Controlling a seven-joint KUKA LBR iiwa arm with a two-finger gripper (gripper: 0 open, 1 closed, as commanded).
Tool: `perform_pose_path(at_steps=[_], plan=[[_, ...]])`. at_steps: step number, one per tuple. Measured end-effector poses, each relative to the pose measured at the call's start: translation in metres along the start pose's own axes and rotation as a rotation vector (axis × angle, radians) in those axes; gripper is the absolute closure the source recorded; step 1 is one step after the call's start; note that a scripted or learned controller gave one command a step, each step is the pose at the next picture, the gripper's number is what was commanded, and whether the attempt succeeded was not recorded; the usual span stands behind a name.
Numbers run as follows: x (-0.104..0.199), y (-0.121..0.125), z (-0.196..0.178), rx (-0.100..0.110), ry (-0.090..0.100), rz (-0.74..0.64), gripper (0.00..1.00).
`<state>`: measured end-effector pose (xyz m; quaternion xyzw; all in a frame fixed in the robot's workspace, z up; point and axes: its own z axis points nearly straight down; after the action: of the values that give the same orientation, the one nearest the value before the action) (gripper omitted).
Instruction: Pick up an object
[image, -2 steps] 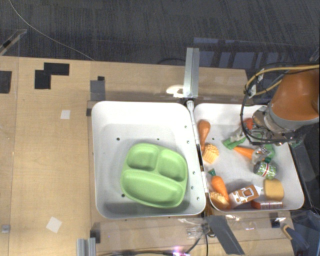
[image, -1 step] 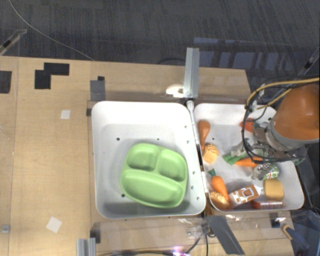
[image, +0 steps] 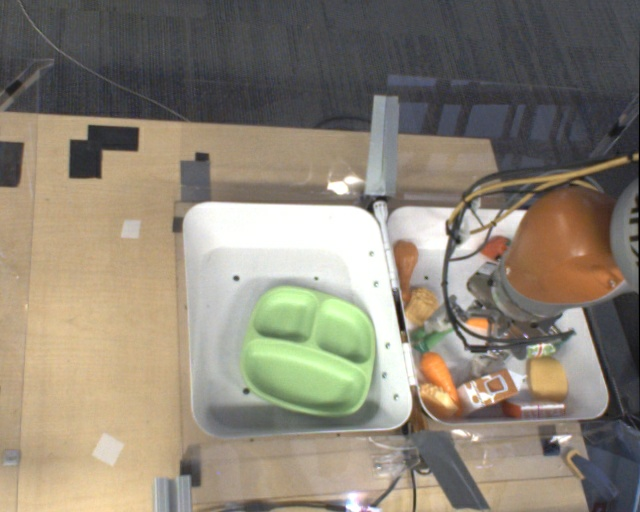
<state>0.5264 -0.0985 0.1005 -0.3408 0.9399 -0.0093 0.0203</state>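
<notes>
The grey arm with its orange band (image: 562, 250) is seen lowered over the right-hand shallow white bin (image: 592, 398), which is taken here as the landmark. The wrist and its looped black cables (image: 470, 300) cover the middle of that bin, so the tool beneath cannot be made out; how far it is spread, and whether anything is held by it, cannot be told.

Several small objects are scattered in the bin. An orange-brown sausage-shaped piece (image: 405, 262) lies at the bin's far left corner, with a tan lumpy piece (image: 422, 302) just nearer along the left wall. An orange carrot-shaped toy (image: 437, 374) is seen toward the near left corner, a small printed carton in brown and white (image: 489, 389) beside it along the near wall, and a pale yellow block (image: 547, 379) toward the near right corner. Which of these is meant to be picked cannot be told.

To the left of the landmark bin, the second white bin (image: 215, 240) carries a green plastic divided plate (image: 309, 350).

As judged from this, the arm has been brought down among the objects, but no lift is shown; a secure grasp and the raising of an object appear to be left.
</notes>
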Motion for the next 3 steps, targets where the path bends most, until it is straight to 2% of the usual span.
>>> perform_pose_path(at_steps=[1,2,3], plan=[[0.011,-0.042,-0.017,-0.026,0.021,-0.232,0.00],[-0.005,0.005,0.009,-0.017,0.014,-0.210,0.00],[-0.019,-0.038,0.012,-0.027,0.009,-0.688,0.00]])
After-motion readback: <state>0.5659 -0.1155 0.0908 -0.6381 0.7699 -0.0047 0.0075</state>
